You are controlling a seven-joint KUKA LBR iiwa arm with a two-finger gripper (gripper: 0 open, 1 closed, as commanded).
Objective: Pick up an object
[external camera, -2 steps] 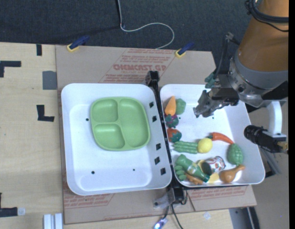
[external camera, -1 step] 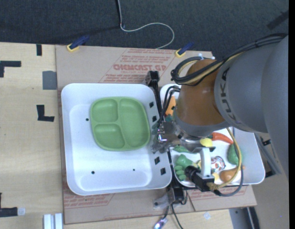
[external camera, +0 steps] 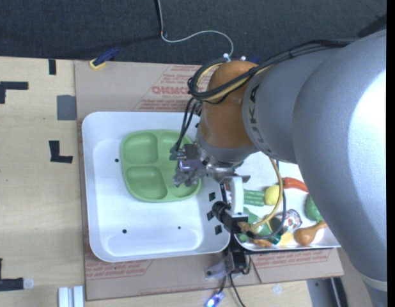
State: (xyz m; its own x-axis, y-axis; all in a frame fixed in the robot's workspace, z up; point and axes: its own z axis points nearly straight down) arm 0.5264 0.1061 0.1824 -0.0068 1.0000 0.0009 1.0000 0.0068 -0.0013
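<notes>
Cables and small black fittings (external camera: 224, 219) hung nearest the camera, over the seam between the two bins. Right bin (external camera: 316, 243) held the pickable clutter: a yellow lemon-like piece (external camera: 272, 194), a red-orange chili-like piece (external camera: 295, 184), a green leafy piece (external camera: 313, 206), a brown pear-like piece (external camera: 306, 234), a green flat item (external camera: 253, 197) and a small round printed item (external camera: 291, 220). Left bin (external camera: 101, 171) carried a green divided tray (external camera: 149, 164), lying flat towards its far side. Gripper (external camera: 188, 169) sat over that tray's right edge; jaws were masked by the wrist hardware, so could not tell how wide they stood or whether anything was between them. Judgement: to do the grasp well, come straight down over one separate item, avoid the flat tray rim, and close only once the item sits between the jaws. Orange band (external camera: 226, 107) was above the wrist. Farther off, the cardboard surface (external camera: 153, 85) bore red print, reversed and unreadable; a white cable (external camera: 185, 37) looped beyond it.
</notes>
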